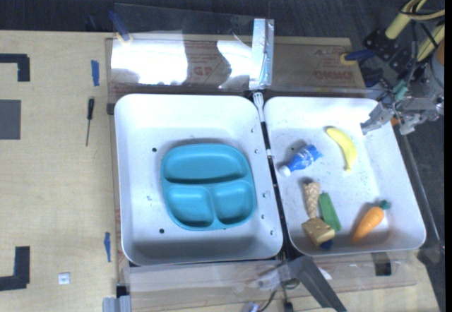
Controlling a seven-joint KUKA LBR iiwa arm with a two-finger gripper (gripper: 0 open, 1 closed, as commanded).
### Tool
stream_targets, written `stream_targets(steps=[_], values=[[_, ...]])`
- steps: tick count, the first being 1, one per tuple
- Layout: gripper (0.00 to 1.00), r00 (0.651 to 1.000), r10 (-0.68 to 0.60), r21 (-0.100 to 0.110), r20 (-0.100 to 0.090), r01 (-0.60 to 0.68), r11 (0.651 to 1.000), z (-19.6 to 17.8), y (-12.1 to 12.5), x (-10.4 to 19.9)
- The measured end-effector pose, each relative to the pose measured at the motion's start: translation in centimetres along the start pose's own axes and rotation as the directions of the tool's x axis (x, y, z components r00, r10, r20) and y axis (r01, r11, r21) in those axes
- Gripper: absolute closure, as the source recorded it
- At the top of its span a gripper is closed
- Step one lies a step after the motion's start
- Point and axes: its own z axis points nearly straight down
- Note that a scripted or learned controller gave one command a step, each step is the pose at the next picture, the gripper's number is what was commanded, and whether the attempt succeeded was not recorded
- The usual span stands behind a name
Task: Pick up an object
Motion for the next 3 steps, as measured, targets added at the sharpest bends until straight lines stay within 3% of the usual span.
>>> stream_targets(steps=[1, 2, 3], values=[[0.00, 1.000, -0.027, 0.008, -0.003, 0.027, 1.000, 8.8, 4.2, 3.3], [0.00, 0.998, 0.065, -0.006, 0.002, -0.065, 0.998, 15.6, 4.5, 2.2], [1.00, 0.998, 0.062, -0.011, 0.003, -0.062, 0.998, 14.5, 4.7, 2.3]])
